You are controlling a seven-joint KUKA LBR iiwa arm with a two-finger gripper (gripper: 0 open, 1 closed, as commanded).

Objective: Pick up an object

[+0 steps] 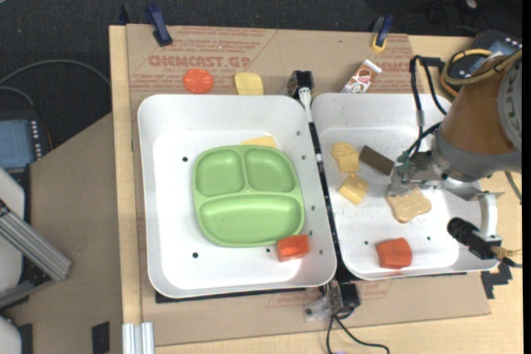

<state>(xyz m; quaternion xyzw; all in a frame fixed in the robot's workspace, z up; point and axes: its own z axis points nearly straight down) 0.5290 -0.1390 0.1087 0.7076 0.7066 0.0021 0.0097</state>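
Note:
In the right bin (365,108) lie two yellow cheese-like chunks (344,155) (353,190), a dark brown block (377,160), a tan toast-shaped piece (410,205) and a red block (394,253). My gripper (406,176) reaches down from the right. It hovers just above the toast piece's upper edge, right of the brown block. The left bin (158,178) holds a green divided plate (247,196). An orange-red block (292,247) sits at the plate's lower right corner, and a yellow piece (259,142) peeks out behind the plate.
On the board behind the bins lie an orange round piece (197,80), a yellow piece (248,84), a black item (300,82) and a small wrapper (362,77). Blue clamps (158,23) (381,31) grip the back edge. The arm's grey body (481,128) overhangs the right bin's right side.

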